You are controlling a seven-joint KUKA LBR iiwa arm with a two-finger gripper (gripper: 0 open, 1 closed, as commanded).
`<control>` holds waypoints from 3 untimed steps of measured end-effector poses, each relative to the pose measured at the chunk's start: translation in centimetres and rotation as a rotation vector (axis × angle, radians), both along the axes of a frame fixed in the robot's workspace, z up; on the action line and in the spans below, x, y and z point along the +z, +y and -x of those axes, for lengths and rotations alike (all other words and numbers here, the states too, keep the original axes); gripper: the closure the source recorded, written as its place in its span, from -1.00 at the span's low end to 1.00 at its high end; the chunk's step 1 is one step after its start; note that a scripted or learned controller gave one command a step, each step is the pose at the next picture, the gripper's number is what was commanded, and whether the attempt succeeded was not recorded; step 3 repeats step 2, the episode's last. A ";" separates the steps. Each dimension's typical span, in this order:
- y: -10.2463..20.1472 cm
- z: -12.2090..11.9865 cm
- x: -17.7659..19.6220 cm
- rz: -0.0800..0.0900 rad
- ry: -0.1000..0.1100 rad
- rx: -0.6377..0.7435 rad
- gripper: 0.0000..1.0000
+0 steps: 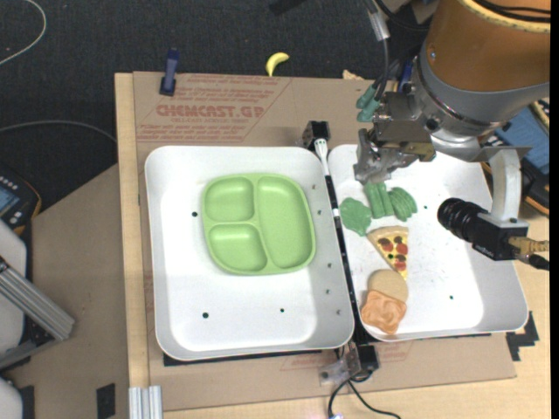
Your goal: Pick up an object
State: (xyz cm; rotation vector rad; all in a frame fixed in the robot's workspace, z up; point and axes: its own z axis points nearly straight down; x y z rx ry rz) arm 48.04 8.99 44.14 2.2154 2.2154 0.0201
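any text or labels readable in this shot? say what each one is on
"CHEMCAST G P" in large reddish letters, on the brown cardboard sheet under the bins, above the left bin; the last letters are uncertain.
Smaller reddish lines above and below that word, same sheet: too blurred to read.
Faint reddish print on the cardboard's lower edge below the bins: too faint to read.
Nothing readable on the green divided plate, the pizza slice toy or the gripper.
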 end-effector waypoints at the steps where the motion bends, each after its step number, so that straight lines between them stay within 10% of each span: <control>1: -7.1 0.1 2.5 0.004 0.009 -0.007 1.00; 2: -0.3 0.2 -2.1 0.003 0.021 0.007 1.00; 3: -0.3 0.2 -2.1 0.003 0.021 0.007 1.00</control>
